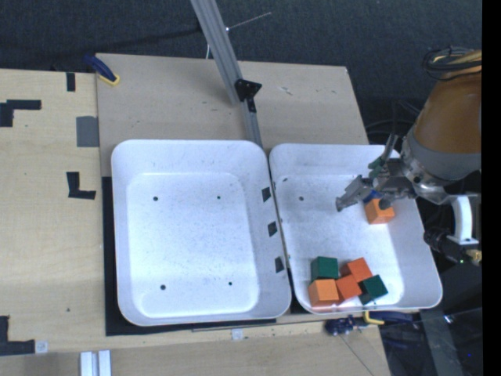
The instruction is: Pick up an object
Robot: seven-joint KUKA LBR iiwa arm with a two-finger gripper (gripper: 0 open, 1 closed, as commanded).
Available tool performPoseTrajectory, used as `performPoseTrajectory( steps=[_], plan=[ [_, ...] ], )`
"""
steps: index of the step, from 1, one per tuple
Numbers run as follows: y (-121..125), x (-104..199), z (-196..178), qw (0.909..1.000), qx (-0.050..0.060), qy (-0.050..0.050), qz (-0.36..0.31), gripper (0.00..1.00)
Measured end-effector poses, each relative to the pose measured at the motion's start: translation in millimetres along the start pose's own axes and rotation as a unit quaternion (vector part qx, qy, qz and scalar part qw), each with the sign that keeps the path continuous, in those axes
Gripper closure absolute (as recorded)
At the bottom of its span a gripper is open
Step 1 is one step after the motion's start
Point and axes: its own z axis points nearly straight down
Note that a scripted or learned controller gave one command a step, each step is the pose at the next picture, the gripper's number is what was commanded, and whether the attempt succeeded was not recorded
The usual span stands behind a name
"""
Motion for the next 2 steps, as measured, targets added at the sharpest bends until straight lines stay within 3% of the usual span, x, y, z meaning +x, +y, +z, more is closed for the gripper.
performPoseTrajectory(
  steps=[1,2],
  plan=[
    [-0.1,-0.2,0.0,1.0,0.0,0.0,0.0,0.0],
    [0.9,5.1,44.6,1.0,0.002,0.0,0.0,0.0]
  ],
)
